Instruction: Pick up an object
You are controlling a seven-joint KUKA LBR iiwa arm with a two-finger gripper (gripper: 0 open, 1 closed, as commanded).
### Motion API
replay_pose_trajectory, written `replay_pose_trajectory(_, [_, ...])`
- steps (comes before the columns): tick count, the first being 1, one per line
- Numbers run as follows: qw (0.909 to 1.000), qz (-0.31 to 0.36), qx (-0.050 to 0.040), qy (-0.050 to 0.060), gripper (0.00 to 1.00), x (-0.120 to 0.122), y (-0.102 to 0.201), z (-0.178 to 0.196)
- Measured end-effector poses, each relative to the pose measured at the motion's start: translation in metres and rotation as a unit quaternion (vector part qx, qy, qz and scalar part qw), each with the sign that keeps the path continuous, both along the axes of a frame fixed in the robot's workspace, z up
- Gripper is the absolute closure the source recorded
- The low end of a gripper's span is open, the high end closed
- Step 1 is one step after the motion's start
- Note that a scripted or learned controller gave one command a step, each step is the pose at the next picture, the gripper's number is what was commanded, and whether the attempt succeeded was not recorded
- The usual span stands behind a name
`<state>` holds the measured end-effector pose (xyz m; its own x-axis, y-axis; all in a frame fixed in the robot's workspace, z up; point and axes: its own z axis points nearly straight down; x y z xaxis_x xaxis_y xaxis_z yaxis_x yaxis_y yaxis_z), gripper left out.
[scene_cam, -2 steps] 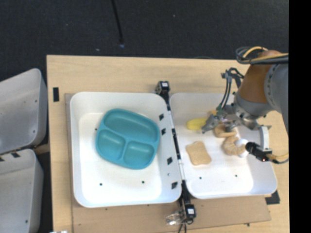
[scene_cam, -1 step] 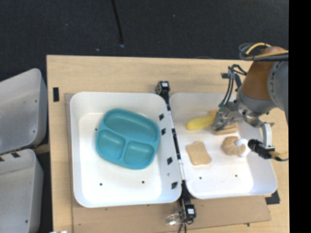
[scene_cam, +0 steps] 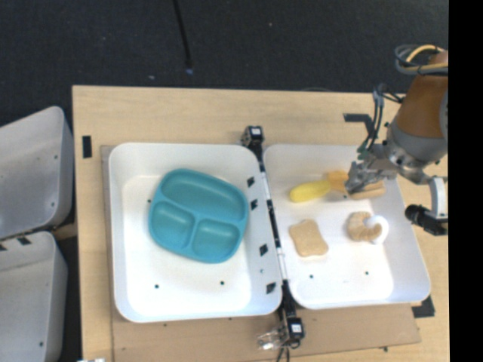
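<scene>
hand [scene_cam: 361, 178] low in right bin [scene_cam: 339, 292] | yellow object [scene_cam: 309, 192] just left

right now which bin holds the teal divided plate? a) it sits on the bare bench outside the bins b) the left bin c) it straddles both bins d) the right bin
b: the teal divided plate lies flat inside the left bin, while the right bin holds the yellow item, the tan bread-like piece and the gripper.
</scene>
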<state>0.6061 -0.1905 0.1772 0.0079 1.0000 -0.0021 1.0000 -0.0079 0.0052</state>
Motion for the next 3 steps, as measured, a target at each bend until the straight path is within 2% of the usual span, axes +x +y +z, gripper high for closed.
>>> replay_pose_trajectory(1, [1.0000,0.001,0.0000,0.000,1.00,-0.007,0.001,0.048])
replay_pose_trajectory(2, [1.0000,0.004,0.0001,0.000,1.00,-0.006,-0.001,0.079])
replay_pose_trajectory(3, [1.0000,0.007,0.0006,0.001,1.00,0.011,0.049,0.072])
